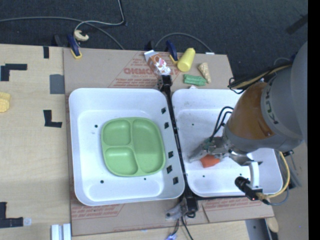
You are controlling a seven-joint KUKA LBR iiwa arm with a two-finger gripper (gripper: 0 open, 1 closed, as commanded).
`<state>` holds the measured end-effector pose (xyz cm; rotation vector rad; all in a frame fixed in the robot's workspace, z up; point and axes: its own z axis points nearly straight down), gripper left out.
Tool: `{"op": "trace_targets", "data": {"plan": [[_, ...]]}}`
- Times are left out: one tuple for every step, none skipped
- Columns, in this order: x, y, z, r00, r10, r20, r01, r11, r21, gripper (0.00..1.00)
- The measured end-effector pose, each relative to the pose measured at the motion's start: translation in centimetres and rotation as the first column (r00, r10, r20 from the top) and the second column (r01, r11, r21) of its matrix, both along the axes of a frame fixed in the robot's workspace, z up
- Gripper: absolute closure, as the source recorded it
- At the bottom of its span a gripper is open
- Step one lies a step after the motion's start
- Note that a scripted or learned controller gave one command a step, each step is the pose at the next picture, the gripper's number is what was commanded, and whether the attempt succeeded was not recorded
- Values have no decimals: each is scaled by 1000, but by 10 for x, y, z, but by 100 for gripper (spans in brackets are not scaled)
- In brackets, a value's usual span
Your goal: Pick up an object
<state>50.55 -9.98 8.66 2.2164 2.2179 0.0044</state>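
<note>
Grey arm overhangs the right bin; its hand touches an orange object; grip unclear.

The arm was a thick, rounded grey body, smooth and matte, with a broad orange band wrapped round it above the wrist. Below the band sat a grey wrist section that narrowed toward the gripper, a small assembly of dull metal parts. Thin black cables looped along the left of the wrist. A yellow cable curved down the right side to a black fitting.
</note>
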Motion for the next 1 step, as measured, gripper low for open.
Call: {"op": "trace_targets", "data": {"plan": [[0,0,9,1000,-1,-3,1,1000,1,100]]}}
